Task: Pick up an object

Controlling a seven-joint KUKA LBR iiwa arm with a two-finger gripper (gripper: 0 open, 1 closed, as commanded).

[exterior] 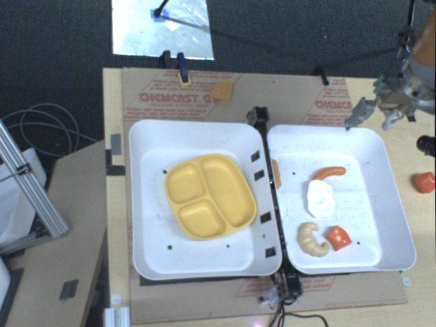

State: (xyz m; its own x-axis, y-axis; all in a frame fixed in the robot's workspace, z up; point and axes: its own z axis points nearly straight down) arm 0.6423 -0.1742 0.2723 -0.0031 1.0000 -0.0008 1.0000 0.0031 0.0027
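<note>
The grey two-finger gripper hung at the upper right, above the far right corner of the right-hand shallow white bin. Its two grey fingers were spread apart, with nothing between them. Above it rose the arm's wrist, near the frame's edge.

Below and to the left of the gripper, well apart from it, the objects lay on the floor of the right bin. A small orange-red sausage-shaped toy lay nearest the tool. Just below it sat a white rounded lump. Nearer the front wall lay a tan croissant-shaped toy, and just beside it, to its right, a small red block with a pale mark.

The left-hand shallow white bin held a yellow plastic tray with three compartments, lying tilted in its middle. Black clips ran along the seam where the two bins met.

Outside the bins, a small red-orange object rested on the bench at the right edge. A shiny sheet of foil lay on the dark floor beyond the bench.
</note>
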